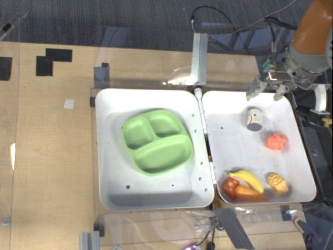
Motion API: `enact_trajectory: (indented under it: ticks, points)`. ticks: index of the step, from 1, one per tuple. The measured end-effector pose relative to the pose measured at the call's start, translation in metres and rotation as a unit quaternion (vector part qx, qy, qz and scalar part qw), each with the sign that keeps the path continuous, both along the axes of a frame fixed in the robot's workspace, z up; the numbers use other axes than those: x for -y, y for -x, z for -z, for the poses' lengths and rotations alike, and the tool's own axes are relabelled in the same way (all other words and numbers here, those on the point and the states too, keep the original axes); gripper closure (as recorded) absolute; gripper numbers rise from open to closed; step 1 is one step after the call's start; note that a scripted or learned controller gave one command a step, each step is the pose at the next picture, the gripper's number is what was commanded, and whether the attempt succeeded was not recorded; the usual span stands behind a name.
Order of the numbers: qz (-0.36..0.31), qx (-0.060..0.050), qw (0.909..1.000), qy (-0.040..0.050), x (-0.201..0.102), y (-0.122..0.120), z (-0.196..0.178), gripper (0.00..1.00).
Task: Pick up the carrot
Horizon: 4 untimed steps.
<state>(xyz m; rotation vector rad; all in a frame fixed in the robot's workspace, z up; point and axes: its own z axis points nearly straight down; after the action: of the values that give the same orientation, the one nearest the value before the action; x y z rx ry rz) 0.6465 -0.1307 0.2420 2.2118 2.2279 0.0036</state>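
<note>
Carrot (250,193) lies untouched in the right bin's (229,116) near corner, beside the banana (248,179); the tool (267,89), spread wide and holding nothing, hovers at the far rim.

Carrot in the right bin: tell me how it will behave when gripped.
The orange tapered carrot looks smooth and rounded, so it may slip or roll. It lies against the yellow curved banana and the red strawberry-like piece, so those will probably shift too.

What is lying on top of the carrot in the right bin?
The banana lies partly across the carrot, with a red item against its left end. Whatever lies under them is covered.
</note>
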Motion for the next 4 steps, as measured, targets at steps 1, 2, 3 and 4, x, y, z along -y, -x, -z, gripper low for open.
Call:
enact_trajectory:
  ticks: [1,2,3,4]
  points:
    - [-0.003,0.002,1.0,0.0002,-0.002,-0.002,-0.011,1.0]
    - [0.037,0.001,0.9993,0.0004,0.015,0.056,-0.052,1.0]
    - [-0.103,0.002,0.9947,0.0021,0.058,0.036,-0.185,1.0]
    - [-0.158,0.002,0.9874,0.0022,0.027,0.012,-0.195,1.0]
